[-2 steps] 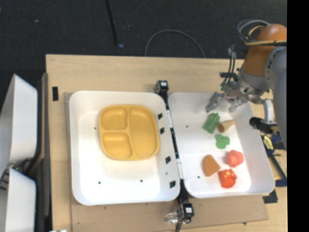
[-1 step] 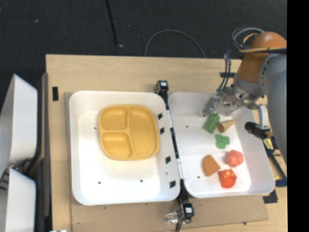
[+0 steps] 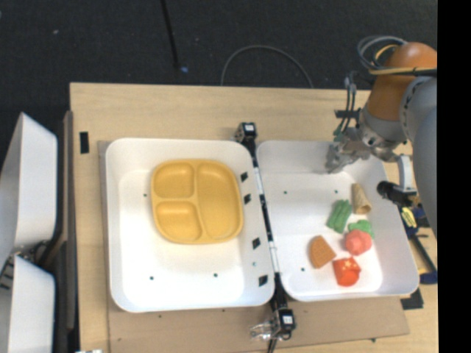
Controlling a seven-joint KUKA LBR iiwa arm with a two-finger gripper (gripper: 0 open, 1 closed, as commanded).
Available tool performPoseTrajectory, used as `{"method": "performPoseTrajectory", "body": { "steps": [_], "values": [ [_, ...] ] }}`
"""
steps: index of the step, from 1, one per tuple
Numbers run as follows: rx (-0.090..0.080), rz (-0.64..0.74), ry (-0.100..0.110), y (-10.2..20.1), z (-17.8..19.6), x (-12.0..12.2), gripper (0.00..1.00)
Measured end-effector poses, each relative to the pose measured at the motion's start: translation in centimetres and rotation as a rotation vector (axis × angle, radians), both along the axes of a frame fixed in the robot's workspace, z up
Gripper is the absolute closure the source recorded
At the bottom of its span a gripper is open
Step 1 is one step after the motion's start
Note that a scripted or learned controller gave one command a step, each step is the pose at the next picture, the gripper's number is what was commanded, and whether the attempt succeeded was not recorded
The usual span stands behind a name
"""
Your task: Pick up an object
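Note:
Several small toy foods lie in the right bin (image 3: 302, 197): a green piece (image 3: 339, 215), a tan cone-like piece (image 3: 360, 198), a pink piece with green top (image 3: 359, 240), an orange-brown piece (image 3: 321, 251) and a red tomato-like piece (image 3: 346, 271). My gripper (image 3: 340, 155) hangs over the bin's far right part, above and behind the toys, apart from all of them. Nothing shows between its fingers.
The left bin (image 3: 132, 271) holds a yellow divided plate (image 3: 196, 200). A black clip row runs along the seam between the bins. A white box (image 3: 33, 182) stands off the bench's left edge. A black cable loops behind the bench.

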State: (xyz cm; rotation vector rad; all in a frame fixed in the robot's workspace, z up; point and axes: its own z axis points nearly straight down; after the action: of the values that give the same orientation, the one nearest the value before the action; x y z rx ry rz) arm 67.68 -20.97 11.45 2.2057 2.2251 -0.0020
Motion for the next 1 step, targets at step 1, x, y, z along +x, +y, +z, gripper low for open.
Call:
{"method": "performPoseTrajectory", "body": {
  "steps": [1],
  "values": [
    [0.005, -0.009, -0.001, -0.02, 5.90, -0.82, 1.00]
  ]
}}
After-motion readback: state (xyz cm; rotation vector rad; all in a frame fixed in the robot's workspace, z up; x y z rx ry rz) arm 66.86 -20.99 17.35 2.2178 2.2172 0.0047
